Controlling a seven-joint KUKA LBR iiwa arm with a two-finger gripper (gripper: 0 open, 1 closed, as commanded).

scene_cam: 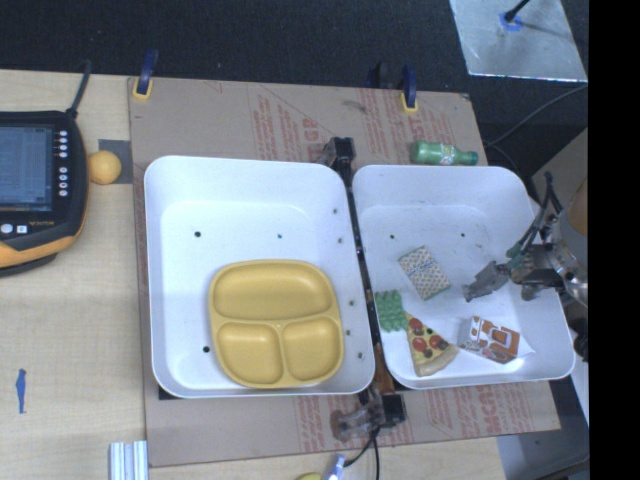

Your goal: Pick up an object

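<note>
four small things in the right bin [505, 183], any of them fair game for the pick: a patterned packet [424, 271] just left of the gripper [478, 288], a red and white box [490, 339] just below it, a pizza slice toy [427, 344] further down and left, a green bumpy piece [388, 310] beyond that, hard against the bin's left wall. probably scattered loosely on purpose, apart enough for fingers to slip around each one. gripper reaching in low from the right, tip slanted toward the bin floor between packet and box, holding nothing visible; open or closed, cannot tell, too dark and small. seemingly mid-approach, nothing lifted yet. further left, past the divide, a yellow divided plate [274, 321] lying flat in the left bin [180, 183]. up beyond the right bin's far rim, a green bottle [444, 153] on its side on the cardboard. far left on the bench, an orange ball [104, 166] beside a control tablet [35, 188], parked out of the arm's way.
</note>
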